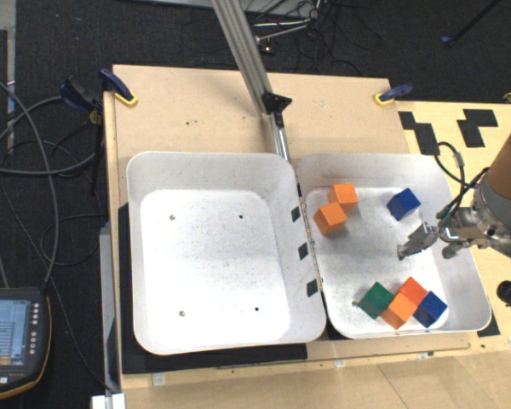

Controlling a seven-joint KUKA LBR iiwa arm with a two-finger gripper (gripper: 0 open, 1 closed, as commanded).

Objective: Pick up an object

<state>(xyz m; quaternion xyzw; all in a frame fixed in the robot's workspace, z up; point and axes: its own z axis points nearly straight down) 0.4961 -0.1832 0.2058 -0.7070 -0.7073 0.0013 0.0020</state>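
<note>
The right bin [460, 267] holds several small cubes. Two orange cubes [336, 208] touch each other near its upper left, and a blue cube [403, 204] lies to their right. At the front sit a green cube [376, 300], two orange cubes [404, 302] and a blue cube [430, 308], packed together. My gripper [414, 239] reaches in from the right, over the bare bin floor between the blue cube and the front cluster. It is open with nothing between its fingers and touches no cube.
The left bin [153, 254] lies beside the right one, with a shared rim down the middle. A metal pole [247, 54] slants down from the top to the bins' far edge. Cables and a tablet [8, 335] lie off the bench at the left.
</note>
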